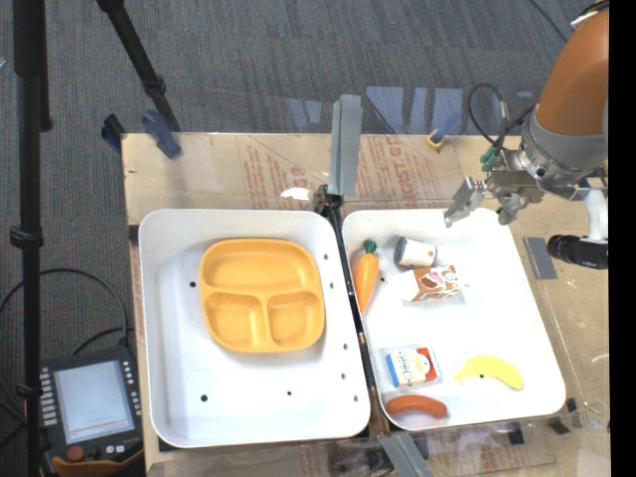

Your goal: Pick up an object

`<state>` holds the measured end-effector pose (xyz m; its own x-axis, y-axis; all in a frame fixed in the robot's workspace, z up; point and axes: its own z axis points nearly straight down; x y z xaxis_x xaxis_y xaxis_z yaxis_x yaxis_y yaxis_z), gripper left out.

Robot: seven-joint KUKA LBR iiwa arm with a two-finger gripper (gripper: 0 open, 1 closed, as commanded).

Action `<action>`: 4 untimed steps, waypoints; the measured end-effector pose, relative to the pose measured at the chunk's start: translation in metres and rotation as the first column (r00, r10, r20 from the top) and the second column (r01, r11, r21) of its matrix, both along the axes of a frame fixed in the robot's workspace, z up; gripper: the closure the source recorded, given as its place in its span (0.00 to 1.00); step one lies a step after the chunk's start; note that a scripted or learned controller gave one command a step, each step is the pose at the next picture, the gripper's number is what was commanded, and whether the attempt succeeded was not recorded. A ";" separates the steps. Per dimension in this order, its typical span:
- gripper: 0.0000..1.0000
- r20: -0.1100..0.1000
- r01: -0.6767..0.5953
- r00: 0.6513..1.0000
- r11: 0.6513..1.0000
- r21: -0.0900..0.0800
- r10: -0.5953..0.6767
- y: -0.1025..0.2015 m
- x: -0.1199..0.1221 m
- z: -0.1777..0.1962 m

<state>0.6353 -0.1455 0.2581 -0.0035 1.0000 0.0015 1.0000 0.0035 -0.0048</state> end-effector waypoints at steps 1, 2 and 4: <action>0.00 -0.002 0.045 0.999 0.999 0.000 -0.045 0.032 0.008 -0.144; 0.00 0.001 -0.062 0.998 0.998 0.001 0.062 0.032 -0.034 -0.173; 1.00 0.001 0.064 0.998 0.998 -0.001 -0.064 0.090 0.003 -0.072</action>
